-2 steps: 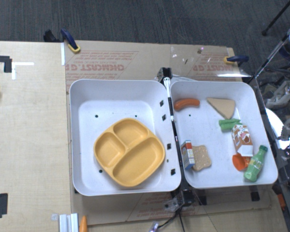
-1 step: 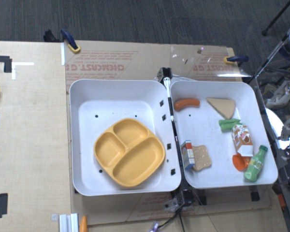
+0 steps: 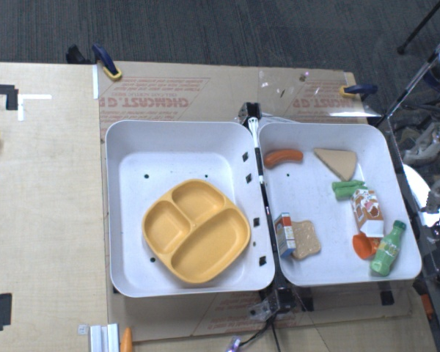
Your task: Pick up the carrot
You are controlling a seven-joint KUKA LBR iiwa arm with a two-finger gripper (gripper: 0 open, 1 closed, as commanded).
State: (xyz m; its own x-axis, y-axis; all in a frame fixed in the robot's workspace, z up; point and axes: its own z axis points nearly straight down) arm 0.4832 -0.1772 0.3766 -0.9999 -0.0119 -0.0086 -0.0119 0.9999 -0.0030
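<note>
The carrot (image 3: 362, 247) shows as an orange piece near the front right corner of the right bin (image 3: 319, 271). It is partly covered by a red-and-white packet (image 3: 367, 213) behind it and a green bottle (image 3: 387, 249) lying against its right side. A green piece (image 3: 347, 189) pokes out at the packet's far end; I cannot tell whether it belongs to the carrot.
The right bin also holds a reddish sausage (image 3: 282, 157), a tan wedge (image 3: 337, 163), a small box (image 3: 284, 235) and a toast slice (image 3: 306, 240). A yellow divided plate (image 3: 196, 230) lies in the left bin (image 3: 125, 196). Clamps (image 3: 106, 61) hold the cardboard behind.
</note>
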